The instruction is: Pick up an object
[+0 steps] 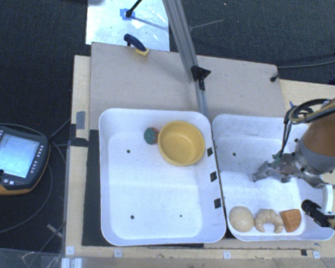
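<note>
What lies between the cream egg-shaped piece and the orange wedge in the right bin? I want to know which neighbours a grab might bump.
In the camera view, a croissant-shaped piece lies between the egg-shaped piece and the orange wedge.

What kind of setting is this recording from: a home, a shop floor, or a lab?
Most likely a robotics lab test bench. Two shallow white plastic bins sit side by side on a board, a grey-and-orange robot arm reaches in, and a handheld control pendant with a screen lies on the dark carpet.
</note>
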Controlling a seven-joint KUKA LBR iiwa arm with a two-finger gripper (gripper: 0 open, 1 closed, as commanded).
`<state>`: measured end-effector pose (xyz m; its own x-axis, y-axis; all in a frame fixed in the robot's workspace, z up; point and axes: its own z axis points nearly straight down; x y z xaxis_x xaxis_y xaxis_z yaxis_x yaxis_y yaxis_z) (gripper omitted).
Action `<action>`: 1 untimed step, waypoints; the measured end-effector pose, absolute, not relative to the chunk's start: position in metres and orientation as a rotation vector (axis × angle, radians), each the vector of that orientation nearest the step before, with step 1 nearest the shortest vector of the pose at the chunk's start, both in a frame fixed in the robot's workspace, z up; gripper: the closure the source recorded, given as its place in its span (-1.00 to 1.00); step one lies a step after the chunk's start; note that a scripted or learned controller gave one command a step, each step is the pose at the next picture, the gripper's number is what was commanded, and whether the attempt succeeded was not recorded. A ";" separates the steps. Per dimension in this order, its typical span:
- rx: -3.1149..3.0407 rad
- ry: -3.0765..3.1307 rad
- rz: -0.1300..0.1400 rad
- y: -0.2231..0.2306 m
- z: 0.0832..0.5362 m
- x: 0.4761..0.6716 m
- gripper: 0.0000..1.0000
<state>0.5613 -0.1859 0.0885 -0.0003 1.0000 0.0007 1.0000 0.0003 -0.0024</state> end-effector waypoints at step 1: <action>-2.223 -2.223 -0.002 -0.186 0.101 0.563 1.00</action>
